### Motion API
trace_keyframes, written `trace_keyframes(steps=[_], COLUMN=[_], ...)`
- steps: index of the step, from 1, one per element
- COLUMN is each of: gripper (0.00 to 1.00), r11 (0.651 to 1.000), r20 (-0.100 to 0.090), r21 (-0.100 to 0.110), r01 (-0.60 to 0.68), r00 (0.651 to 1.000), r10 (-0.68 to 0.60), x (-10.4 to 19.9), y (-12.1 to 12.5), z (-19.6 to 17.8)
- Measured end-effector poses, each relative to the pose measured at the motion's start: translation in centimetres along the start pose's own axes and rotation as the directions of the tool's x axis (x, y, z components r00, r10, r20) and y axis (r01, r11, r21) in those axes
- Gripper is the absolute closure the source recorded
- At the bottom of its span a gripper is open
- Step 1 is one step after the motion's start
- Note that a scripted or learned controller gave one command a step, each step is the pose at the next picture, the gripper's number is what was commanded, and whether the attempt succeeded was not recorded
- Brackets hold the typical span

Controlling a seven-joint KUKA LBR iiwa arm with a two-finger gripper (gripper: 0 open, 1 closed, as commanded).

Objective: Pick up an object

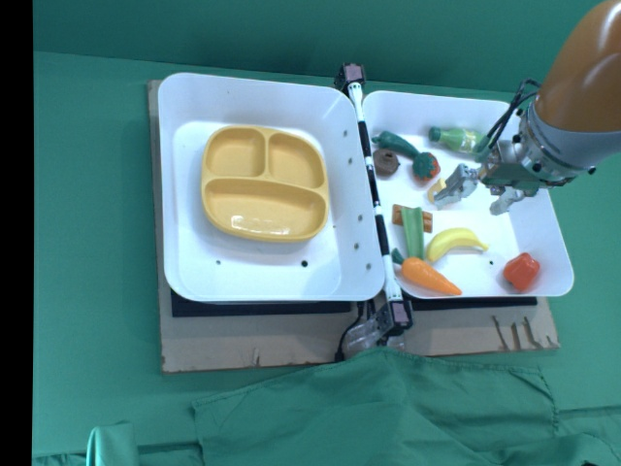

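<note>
Left white bin point(194, 260) holds a yellow divided plastic tray point(262, 183). Right bin point(543, 250): yellow toy banana point(456, 242) lies just below your gripper point(480, 190), whose fingers look spread wide, nothing between them. Drop straight, centre over the banana, then close.

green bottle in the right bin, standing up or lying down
Lying down. The green bottle rests on its side near the right bin's far edge, its length running across the floor, just behind the gripper.

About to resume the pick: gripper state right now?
Gripper: open, holding nothing, above the right bin, near the banana.
</note>
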State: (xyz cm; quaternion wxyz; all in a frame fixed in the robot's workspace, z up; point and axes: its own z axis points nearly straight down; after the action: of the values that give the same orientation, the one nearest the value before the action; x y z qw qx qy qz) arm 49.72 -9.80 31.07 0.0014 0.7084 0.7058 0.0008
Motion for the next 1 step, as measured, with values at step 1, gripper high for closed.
trace_keyframes(steps=[1], gripper=[0.00], r11=[1.000], r20=[0.000], r21=[0.000], r01=[0.000], r00=[1.000], r10=[0.000], x=[0.00], y=[0.00], z=[0.00])
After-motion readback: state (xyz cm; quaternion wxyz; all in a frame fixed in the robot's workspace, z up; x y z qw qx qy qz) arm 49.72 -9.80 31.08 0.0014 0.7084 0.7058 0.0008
